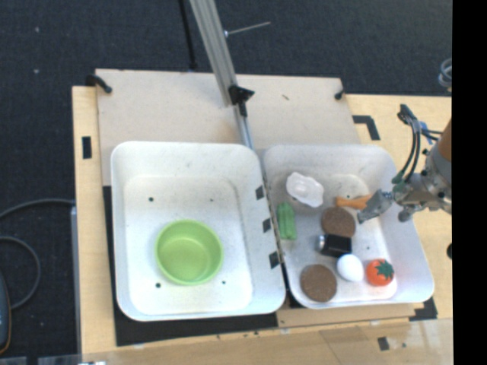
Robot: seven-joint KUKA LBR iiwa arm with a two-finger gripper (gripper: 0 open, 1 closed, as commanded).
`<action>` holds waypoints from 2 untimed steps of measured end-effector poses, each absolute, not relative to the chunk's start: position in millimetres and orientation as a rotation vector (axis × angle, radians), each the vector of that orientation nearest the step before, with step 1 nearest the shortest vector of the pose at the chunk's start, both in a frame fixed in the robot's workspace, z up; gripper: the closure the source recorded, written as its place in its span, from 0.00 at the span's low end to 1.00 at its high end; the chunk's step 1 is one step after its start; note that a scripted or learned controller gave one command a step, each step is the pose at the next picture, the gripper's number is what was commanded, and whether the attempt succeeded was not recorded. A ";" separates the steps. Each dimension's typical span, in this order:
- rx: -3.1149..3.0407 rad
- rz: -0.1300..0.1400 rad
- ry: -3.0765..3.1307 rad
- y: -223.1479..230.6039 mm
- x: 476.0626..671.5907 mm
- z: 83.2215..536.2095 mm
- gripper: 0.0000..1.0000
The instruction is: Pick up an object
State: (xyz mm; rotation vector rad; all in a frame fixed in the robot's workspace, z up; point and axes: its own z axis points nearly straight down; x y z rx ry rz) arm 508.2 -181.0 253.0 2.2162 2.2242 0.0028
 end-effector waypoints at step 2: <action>2.224 -0.006 2.223 -182.2 505.5 190.1 0.00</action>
